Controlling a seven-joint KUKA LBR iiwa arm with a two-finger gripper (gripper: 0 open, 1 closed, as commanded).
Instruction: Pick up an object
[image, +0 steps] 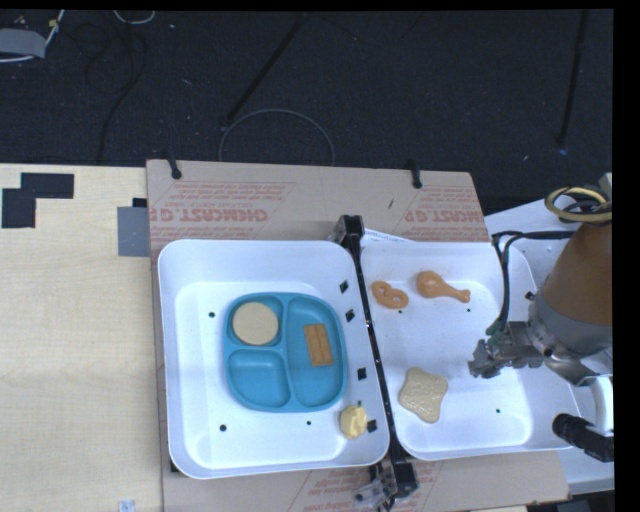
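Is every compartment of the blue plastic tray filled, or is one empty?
One is empty. The blue plastic tray holds a round tan cracker and a rectangular orange biscuit; its lower-left compartment shows only bare blue.

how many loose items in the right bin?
3: a pretzel-shaped piece near the bin's upper left, a drumstick-shaped piece beside it, a tan flat piece lower centre. The arm may hide more at the right edge.
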